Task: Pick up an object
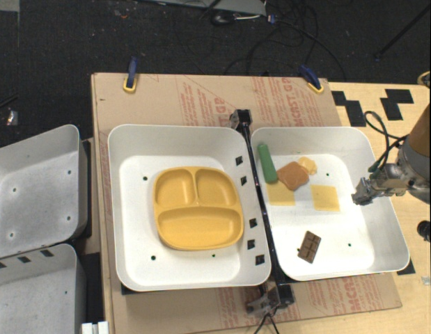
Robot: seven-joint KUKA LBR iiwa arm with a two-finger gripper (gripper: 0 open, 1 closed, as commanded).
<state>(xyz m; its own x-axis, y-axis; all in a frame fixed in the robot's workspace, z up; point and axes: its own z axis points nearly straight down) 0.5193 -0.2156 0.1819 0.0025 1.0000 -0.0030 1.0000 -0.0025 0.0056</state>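
Chocolate bar [309, 246]: lies nearest in the right bin [382, 252].
Cheese slices [325, 197]: laid mid-bin.
Bread roll [293, 175]: beside green stick [267, 163].
Gripper [363, 192]: seen at right rim; finger state cannot be told.
Yellow tray [198, 208]: left bin [131, 186].

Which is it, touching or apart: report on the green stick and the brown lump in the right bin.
Apart. The camera view shows a thin strip of white bin floor between the green stick and the brown lump.
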